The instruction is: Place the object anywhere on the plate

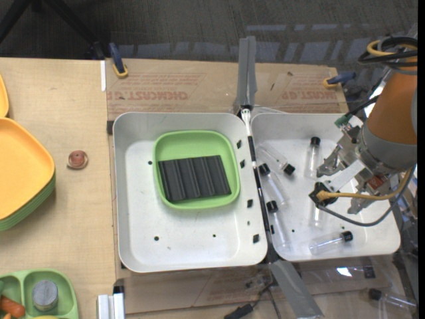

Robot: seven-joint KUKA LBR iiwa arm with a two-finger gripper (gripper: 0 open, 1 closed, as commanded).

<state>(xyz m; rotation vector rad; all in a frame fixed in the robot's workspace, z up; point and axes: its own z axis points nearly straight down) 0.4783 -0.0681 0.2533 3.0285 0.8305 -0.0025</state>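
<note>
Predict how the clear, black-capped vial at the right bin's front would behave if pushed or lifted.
Lying on its side and seemingly round, the vial would probably roll when pushed across the right bin floor. It looks clear and hollow, so likely light. Its smooth wall might slip in a grip.

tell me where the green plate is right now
In the camera view, the green plate sits in the left bin, toward its upper middle, with a dark ribbed slab lying on it.

Bright, even overhead light; soft shadows; sharp focus throughout.
</note>
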